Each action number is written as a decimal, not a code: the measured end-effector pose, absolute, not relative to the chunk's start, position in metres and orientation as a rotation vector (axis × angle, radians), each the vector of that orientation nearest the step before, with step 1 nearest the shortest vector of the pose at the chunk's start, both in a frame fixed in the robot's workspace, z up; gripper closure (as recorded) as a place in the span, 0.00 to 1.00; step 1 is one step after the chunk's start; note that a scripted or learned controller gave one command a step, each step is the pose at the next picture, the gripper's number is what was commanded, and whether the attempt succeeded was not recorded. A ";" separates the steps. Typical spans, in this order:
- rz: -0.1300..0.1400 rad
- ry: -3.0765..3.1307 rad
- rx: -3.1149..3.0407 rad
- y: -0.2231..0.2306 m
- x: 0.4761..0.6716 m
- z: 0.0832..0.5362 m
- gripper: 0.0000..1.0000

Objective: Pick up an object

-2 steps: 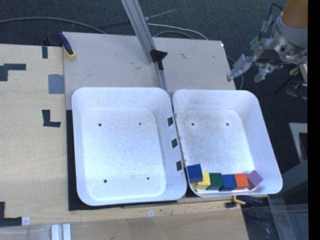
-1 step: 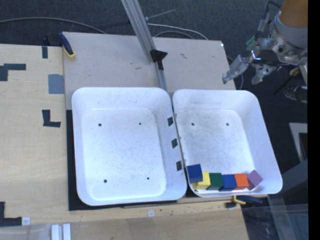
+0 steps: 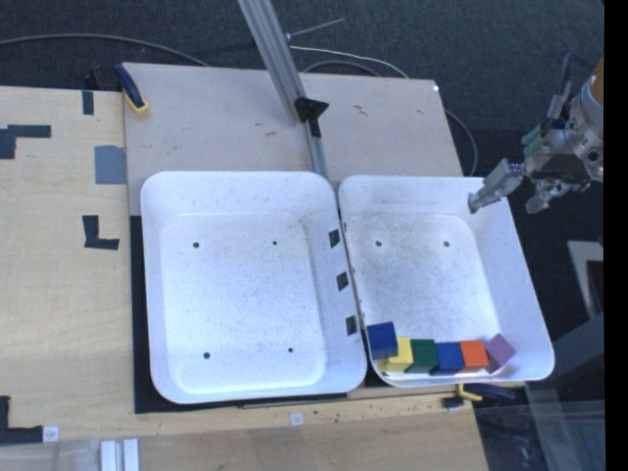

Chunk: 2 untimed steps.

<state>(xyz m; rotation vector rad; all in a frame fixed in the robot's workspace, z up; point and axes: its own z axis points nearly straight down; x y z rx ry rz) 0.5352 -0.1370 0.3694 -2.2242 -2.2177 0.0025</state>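
Several small blocks lie in a row along the front wall of the right bin: a blue block on top of a yellow one, then green, blue, orange and purple. My gripper hangs over the back right corner of that bin, far from the blocks. It is open, with nothing between its fingers; one grey finger points left over the bin's rim.
The left bin sits beside the right one, and small dark tabs mark the seam between them. A slanted aluminium pole rises behind the bins. A blue and yellow clamp lies on the bench's back left.
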 end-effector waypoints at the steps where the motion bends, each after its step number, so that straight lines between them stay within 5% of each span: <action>1: -0.004 -2.227 -2.222 -0.132 0.525 0.415 0.00; 2: 0.005 -2.217 -2.221 -0.139 0.483 0.380 0.00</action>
